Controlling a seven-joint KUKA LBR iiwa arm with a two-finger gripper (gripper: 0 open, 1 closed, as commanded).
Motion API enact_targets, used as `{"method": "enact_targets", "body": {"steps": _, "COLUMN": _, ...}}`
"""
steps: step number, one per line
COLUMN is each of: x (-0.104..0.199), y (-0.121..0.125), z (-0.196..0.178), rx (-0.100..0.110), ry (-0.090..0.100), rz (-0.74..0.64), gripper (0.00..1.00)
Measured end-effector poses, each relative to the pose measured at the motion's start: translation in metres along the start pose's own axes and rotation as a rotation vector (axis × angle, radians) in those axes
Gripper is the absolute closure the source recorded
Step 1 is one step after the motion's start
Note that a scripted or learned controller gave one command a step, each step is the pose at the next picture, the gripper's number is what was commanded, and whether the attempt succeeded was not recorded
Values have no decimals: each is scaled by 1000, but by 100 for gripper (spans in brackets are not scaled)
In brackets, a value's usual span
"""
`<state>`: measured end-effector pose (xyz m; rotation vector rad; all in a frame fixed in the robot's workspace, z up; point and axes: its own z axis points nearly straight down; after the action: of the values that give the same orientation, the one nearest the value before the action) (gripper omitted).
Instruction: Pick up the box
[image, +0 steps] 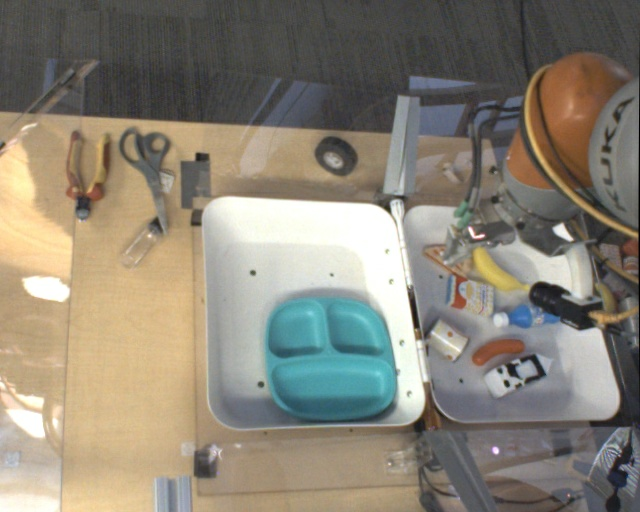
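Note:
The box (470, 295), a small white and orange carton, lies flat in the left part of the right bin (590, 400). A yellow banana (498, 271) touches its upper right corner. My gripper (463, 238) hangs just beyond the box's far edge, at the end of the grey arm with the orange band (580, 110). An orange strip runs beside the gripper tip, and I cannot tell what it belongs to. Nothing shows as lifted off the bin floor.
Around the box the right bin holds a small pale block (447, 340), a red sausage (497, 351), a black-and-white toy (517, 373) and a blue-capped bottle (525, 317). A teal divided plate (330, 357) fills the left bin (230, 300). Scissors (150, 170), pliers (85, 170) and a tape roll (336, 155) lie on the bench.

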<state>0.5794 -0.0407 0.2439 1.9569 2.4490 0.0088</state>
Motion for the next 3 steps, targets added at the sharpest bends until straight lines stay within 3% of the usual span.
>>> {"method": "enact_targets", "body": {"steps": 1, "x": 0, "y": 0, "z": 0, "rx": 1, "ry": 0, "rz": 0, "gripper": 0}}
{"method": "enact_targets", "body": {"steps": 2, "x": -43, "y": -29, "z": 112, "rx": 7, "ry": 1, "rz": 379, "gripper": 0}}
{"method": "enact_targets", "body": {"steps": 3, "x": -61, "y": 10, "z": 147, "rx": -15, "ry": -5, "rz": 375, "gripper": 0}}
